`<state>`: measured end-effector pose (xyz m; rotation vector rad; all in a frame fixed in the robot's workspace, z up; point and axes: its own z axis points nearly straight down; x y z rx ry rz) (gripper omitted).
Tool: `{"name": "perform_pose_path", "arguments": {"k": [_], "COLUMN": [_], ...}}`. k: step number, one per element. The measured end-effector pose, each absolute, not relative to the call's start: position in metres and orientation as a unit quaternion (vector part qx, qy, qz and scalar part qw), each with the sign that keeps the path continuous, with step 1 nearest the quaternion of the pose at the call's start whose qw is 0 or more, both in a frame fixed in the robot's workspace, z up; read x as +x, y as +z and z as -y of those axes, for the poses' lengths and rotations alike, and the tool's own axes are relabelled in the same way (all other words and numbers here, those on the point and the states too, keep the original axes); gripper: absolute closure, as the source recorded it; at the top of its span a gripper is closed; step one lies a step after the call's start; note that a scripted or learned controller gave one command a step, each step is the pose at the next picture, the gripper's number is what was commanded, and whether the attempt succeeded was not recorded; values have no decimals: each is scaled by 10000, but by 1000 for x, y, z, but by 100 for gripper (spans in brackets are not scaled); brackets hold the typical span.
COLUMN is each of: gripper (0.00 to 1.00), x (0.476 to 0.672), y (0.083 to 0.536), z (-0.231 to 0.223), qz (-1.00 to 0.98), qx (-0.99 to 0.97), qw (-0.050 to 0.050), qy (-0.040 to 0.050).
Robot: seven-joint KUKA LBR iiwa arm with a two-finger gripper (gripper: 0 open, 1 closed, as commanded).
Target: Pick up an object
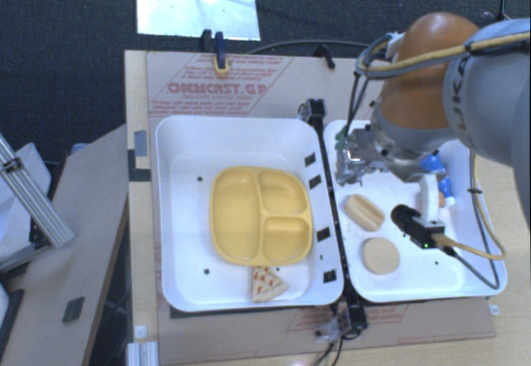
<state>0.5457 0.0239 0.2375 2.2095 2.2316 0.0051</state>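
Observation:
My gripper [350, 163] hangs low over the upper left part of the right bin [415, 285], under the grey arm and its orange band. Just below it and to its right lies a tan bread roll [363, 212], apart from the gripper. A round tan disc [381, 256] sits nearer the front of that bin. A white tube with blue parts [433, 188] lies to the right, partly hidden by the arm. I see nothing held in the gripper.
The left bin [178, 190] holds a yellow divided plate [261, 215] and a pizza slice [266, 283] by its front wall. A black device [415, 227] on a yellow cable hangs over the right bin. Black clips line the divider between the bins.

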Motion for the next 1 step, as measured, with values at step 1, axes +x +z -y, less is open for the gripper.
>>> {"name": "perform_pose_path", "arguments": {"k": [1], "gripper": [100], "x": [546], "y": [232], "z": [-67], "qz": [-7103], "qx": [7039], "qw": [-2], "qy": [9]}}
